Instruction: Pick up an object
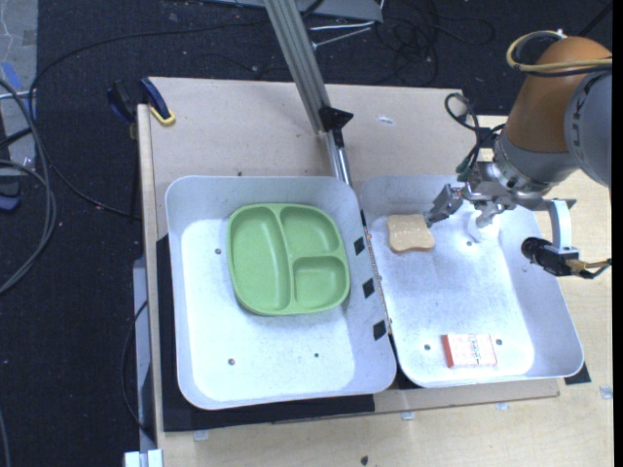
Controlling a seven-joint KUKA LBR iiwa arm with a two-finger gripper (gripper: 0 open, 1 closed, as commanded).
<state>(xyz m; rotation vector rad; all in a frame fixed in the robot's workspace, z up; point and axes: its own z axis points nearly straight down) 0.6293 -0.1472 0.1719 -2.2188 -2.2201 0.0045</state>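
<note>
A tan slice of toast (410, 233) lies in the right bin (545, 309), near its far left corner. A small red and white box (469, 350) rests flat near that bin's front edge. My gripper (459, 213) hangs over the far part of the right bin, just right of the toast and apart from it. Its fingers are spread open with nothing between them. A green divided plate (289, 258) sits in the left bin (195, 339).
A slanted metal pole (302, 61) runs from the top of the view down to the gap between the bins. The grey arm with its orange band (550, 86) comes in from the right. Cables trail on the dark floor to the left.
</note>
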